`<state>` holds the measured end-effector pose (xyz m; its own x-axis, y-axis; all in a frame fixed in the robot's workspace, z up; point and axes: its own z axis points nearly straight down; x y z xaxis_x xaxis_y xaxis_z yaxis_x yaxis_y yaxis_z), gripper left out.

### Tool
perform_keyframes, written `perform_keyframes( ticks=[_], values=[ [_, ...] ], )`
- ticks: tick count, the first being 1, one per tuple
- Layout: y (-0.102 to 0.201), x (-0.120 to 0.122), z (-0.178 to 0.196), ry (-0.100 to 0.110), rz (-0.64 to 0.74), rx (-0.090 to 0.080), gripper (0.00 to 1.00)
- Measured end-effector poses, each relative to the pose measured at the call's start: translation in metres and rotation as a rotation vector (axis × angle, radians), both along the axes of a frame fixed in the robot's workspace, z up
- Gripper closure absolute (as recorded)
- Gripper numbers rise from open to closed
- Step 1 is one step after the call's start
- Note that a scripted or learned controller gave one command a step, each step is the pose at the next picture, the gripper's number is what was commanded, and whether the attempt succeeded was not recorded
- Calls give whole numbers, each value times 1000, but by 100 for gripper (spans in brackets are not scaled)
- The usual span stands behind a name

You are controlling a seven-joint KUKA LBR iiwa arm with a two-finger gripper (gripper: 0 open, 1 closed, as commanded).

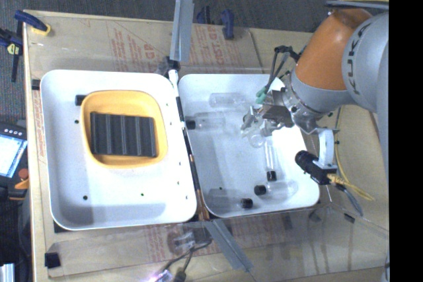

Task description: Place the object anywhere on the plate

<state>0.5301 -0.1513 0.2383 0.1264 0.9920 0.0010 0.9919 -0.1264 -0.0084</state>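
Observation:
A yellow plate (123, 100) with a dark ridged insert (123, 135) lies in the left bin (59, 195). Several clear plastic tubes with black caps lie in the right bin (218, 162): one at the back (228, 100), one near the left wall (206, 121), one in the middle (269, 158), and one at the front right (279, 190). My gripper (256, 123) hangs low over the back right part of the right bin, just above a clear tube end (255, 137). Whether that tube is in its grasp is hidden by glare and by the transparent plastic.
The arm's orange band (330, 56) and grey wrist (324, 102) overhang the right bin's right side. A black-tipped part (310, 165) juts out near the bin's right rim. Blue clamps (228, 22) and a metal bar (182, 26) stand at the bench's back edge.

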Motion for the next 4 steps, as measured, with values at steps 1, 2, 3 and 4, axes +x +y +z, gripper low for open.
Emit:
perform_keyframes(
  ticks=[1, 2, 3, 4],
  values=[
    [39, 51, -24, -6, 179, -1, 100],
    [93, 93, -23, -7, 295, 0, 100],
    [157, 91, -47, -5, 376, 2, 100],
    [157, 91, -47, -5, 376, 2, 0]
  ],
)
